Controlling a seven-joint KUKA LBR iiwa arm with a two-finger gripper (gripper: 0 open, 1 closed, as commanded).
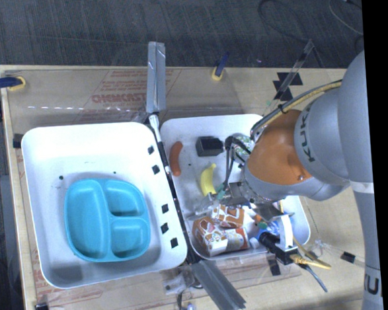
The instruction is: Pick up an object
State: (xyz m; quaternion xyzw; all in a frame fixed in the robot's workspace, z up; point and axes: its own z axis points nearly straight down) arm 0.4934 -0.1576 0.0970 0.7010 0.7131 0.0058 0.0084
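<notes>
We look down on a pale wooden bench [76,86] printed with faint red lettering, set on a dark grey carpeted floor [105,21] where a few thin cables [342,5] loop at the upper right. Blue clamps [3,83] grip the bench edge at the upper left, and another small blue clamp [219,66] sits along the far edge. Two shallow white bins lie side by side, meeting at a grey metal divider bar [154,77]. The left bin [41,155] holds a turquoise compartment tray [107,219], lying flat toward its near half. The right bin [186,135] is crowded: a reddish-brown sausage-shaped object [176,158] lies near the shared wall, a small black block [209,145] sits toward the far side, a yellow banana [209,180] lies just beside them toward the middle, and a crumpled orange-and-white snack package [219,232] rests at the near side, with some blue and white items [275,228] next to it by the near right corner. The grey arm [332,141] with its orange band [277,155] reaches in from the right and hangs over the middle of the right bin, and the gripper [231,193] sits low just above the snack package and beside the banana. We cannot tell how the gripper stands, since the wrist hides it, nor whether it touches anything.
</notes>
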